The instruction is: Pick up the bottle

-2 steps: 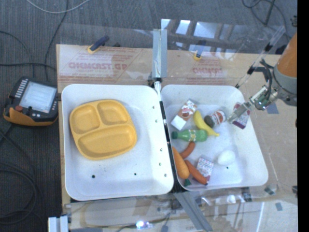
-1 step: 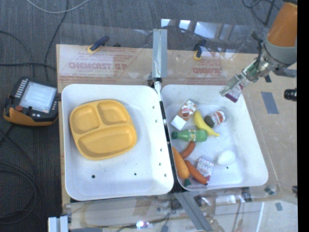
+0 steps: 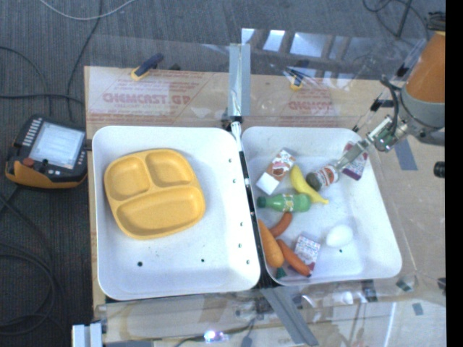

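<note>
A green bottle (image 3: pixel 287 202) with a pale cap lies on its side in the middle of the right bin (image 3: pixel 380 262), its cap pointing left. A smaller brown bottle (image 3: pixel 324 176) with a red label lies tilted further back, just right of a banana (image 3: pixel 304 183). My gripper (image 3: pixel 359 152) hangs over the bin's back right corner, right beside the brown bottle's upper end and a purple item (image 3: pixel 357 169). Nothing can be made out in its grasp. The grey wrist with its orange band (image 3: pixel 427 74) reaches in from the upper right.
The right bin also holds a red-and-white carton (image 3: pixel 279 165), a white block (image 3: pixel 266 184), carrots (image 3: pixel 272 245), a small packet (image 3: pixel 307 246) and a white egg (image 3: pixel 338 235). A yellow divided plate (image 3: pixel 154 191) lies in the left bin (image 3: pixel 116 266). A pendant (image 3: pixel 47 150) lies far left.
</note>
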`<state>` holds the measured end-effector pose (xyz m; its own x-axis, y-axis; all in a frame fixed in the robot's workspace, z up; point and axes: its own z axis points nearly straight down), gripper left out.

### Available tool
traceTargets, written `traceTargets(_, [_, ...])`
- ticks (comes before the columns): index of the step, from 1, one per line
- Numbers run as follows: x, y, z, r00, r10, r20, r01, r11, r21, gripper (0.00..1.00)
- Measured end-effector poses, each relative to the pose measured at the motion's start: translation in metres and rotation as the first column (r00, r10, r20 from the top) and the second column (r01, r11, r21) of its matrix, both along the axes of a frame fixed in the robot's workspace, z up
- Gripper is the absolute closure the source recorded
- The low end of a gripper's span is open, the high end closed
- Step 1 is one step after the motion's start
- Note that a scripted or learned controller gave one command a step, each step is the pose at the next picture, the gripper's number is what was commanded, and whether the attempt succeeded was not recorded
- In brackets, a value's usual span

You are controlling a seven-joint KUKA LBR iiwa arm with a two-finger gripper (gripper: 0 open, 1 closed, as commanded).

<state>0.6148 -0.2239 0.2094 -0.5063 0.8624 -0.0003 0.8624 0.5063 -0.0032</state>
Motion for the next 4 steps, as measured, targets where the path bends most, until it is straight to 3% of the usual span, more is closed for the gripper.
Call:
traceTargets(1, [0.055,0.002,0.054,1.000,0.024,0.004,-0.024,1.000,0.002,0.00])
traceTargets(2, [-0.003,0.000,0.036,0.984,0.179,0.001,-0.179,0.984,0.001,0.00])
traceTargets(3, [0.050,0.002,0.065,0.992,0.125,0.004,-0.125,0.992,0.003,0.00])
traceTargets(4, [-0.024,0.000,0.037,0.952,0.305,0.001,-0.305,0.952,0.002,0.00])
